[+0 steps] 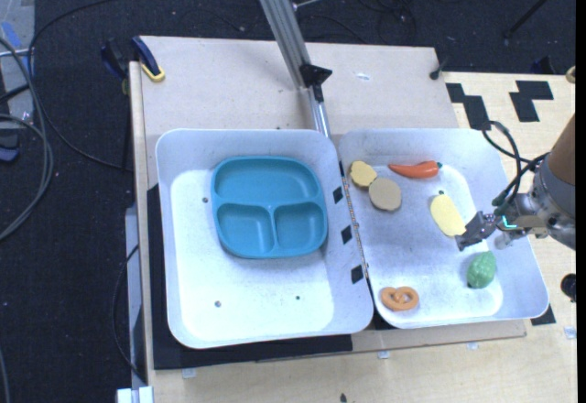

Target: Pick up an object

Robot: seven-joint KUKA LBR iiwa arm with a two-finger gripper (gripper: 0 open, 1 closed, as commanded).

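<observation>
Hovering gripper (478,236) between yellow toy (447,214) and green toy (482,270); finger state unclear. Green toy probably light, rigid, lumpy: grasp across middle.

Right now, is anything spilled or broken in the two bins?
Nothing stands out. The blue plastic divided tray lies flat in the left white bin; the toy foods lie apart in the right white bin, none spilled or damaged.
</observation>
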